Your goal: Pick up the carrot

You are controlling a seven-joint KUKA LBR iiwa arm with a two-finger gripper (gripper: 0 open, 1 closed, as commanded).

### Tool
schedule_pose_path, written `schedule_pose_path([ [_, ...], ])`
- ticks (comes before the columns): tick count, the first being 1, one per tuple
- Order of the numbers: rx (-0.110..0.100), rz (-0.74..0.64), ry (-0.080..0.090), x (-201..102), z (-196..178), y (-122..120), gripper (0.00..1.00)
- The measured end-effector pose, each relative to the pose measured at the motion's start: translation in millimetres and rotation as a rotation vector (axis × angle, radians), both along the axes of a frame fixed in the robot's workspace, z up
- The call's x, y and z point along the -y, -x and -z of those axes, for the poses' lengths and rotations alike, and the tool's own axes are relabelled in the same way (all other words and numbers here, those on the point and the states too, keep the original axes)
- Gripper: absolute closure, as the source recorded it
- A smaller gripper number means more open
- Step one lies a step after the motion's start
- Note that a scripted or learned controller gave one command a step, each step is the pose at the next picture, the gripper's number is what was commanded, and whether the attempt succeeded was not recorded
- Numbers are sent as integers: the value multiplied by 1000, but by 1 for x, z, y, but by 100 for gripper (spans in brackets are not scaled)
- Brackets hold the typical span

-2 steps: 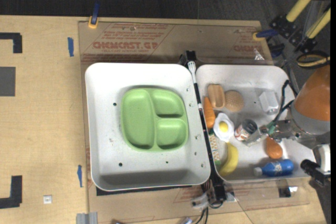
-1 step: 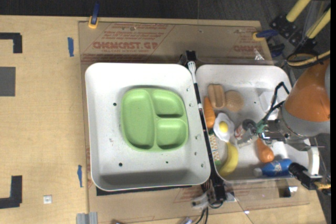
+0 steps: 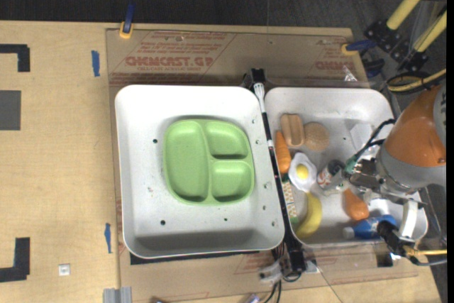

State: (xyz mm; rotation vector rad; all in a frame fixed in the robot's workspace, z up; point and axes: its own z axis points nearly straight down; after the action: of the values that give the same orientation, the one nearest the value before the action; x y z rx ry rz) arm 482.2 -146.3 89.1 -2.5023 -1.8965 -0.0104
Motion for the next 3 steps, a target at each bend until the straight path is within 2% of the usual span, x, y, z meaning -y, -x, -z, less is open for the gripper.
schedule_pose_path([
  [1,0,-369,12,-11,0,1,0],
  [2,-1,-785,11,1,0,2,0],
  [3,19,-782,32,3,-12,-4,100],
])
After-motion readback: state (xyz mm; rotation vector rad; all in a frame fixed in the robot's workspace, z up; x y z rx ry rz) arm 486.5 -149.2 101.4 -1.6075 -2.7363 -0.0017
